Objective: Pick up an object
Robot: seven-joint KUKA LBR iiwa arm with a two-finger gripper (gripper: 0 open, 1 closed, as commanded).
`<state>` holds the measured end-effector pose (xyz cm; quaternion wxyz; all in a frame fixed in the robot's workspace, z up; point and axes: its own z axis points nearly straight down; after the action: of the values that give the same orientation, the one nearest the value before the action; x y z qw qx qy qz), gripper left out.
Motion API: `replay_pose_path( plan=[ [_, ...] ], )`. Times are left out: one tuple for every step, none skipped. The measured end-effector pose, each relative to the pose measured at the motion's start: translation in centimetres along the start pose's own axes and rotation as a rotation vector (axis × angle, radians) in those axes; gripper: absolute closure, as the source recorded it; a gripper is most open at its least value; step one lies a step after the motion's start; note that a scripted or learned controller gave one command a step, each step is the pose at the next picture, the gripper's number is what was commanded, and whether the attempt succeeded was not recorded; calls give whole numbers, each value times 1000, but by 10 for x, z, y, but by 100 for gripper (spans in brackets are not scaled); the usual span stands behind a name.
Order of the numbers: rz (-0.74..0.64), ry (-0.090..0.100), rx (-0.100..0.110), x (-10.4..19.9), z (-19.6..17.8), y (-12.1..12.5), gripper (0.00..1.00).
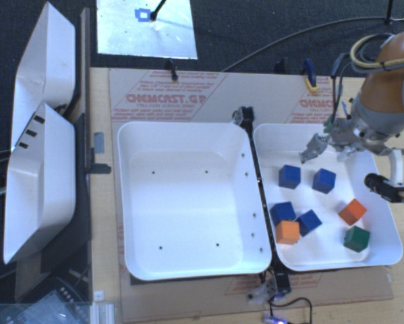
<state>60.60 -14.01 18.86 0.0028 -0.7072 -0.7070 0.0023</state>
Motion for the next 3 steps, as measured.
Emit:
replay_pose_path(
  plan=[
    [-1, -1, -8, 0, -4, 2, 0],
    [-1, 0, -4, 10, 47, -2, 0],
    [-1, -2, -16, 10, 71, 1, 0]
  ],
)
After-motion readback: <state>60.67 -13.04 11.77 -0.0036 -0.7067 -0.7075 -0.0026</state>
